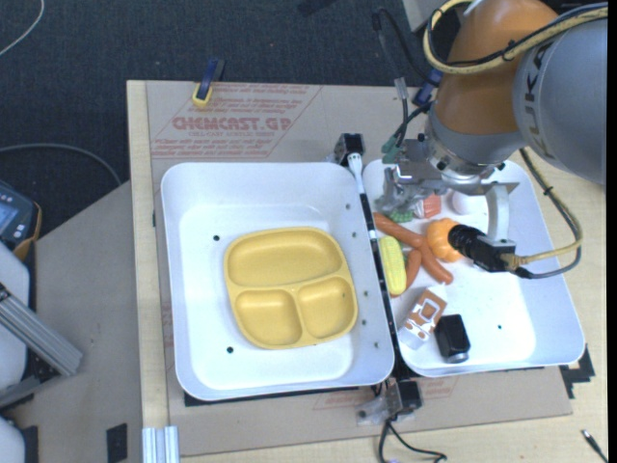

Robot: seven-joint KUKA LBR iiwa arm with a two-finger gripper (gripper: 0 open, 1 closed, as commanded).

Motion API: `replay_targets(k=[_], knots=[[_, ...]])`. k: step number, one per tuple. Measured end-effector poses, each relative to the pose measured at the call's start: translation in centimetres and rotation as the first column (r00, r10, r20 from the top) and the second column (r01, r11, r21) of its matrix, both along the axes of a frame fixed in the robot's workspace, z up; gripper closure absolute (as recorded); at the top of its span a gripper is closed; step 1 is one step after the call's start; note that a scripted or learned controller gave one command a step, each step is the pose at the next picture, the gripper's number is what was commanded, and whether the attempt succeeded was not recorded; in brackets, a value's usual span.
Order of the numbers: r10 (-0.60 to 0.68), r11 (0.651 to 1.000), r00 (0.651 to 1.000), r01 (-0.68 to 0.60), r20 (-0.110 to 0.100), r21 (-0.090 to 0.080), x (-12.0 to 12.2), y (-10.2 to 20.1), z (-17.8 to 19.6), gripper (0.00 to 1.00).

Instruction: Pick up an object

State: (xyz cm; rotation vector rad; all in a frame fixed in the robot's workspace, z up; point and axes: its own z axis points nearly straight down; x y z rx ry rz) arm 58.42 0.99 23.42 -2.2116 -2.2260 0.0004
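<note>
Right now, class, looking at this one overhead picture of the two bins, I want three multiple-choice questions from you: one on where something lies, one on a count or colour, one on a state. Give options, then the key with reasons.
1. Where does the yellow divided plate lie?
A. In the left bin
B. In the right bin
C. On the cardboard outside the bins

2. How many compartments does that plate have?
A. Two
B. Three
C. Five

3. How does the gripper stand relative to the right bin?
A. Parked over the left bin
B. Lowered over the right bin's far end, above the toy food
C. Raised over the floor beside the bench

Key: 1 A, the plate sits inside the left bin. 2 B, one long section and two small ones show. 3 B, the gripper hangs just above the carrot and the corn cob.
</note>
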Motion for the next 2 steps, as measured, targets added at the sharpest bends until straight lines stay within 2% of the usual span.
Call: replay_targets(k=[1,2], knots=[[-0.002,1.0,1.0,0.002,-0.002,-0.001,-1.1,3.7,-1.5,1.0],[-0.004,1.0,1.0,0.004,0.0,-0.001,-1.5,5.2,-1.2,1.0]])
